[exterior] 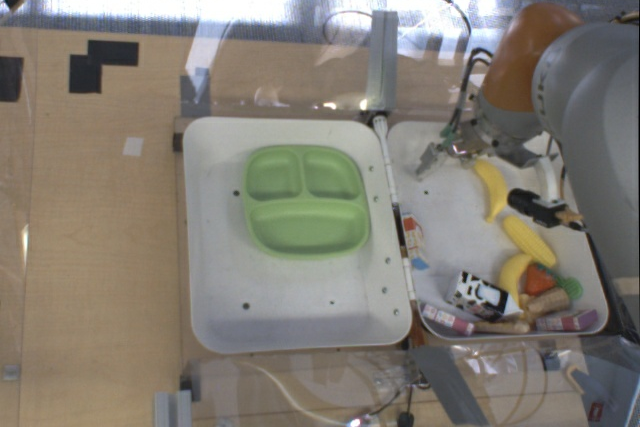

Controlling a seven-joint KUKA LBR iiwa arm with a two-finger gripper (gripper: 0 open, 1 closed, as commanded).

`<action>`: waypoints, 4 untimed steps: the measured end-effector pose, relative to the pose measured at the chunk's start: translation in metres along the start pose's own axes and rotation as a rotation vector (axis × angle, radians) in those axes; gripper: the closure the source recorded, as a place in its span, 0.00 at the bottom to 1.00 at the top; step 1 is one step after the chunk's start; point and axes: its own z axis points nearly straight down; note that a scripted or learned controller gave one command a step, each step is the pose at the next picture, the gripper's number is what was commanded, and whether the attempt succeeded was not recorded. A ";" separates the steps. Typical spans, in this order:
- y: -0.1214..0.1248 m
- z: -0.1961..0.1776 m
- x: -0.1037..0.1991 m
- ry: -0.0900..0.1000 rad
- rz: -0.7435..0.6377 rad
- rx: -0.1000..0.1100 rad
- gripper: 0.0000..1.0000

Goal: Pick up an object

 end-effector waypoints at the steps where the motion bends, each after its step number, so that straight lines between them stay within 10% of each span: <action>1: 0.002 -0.100 0.037 0.001 -0.205 0.001 0.00; 2: -0.040 -0.152 -0.001 0.001 -0.242 0.001 0.00; 4: -0.045 -0.002 -0.065 -0.003 -0.564 -0.002 0.00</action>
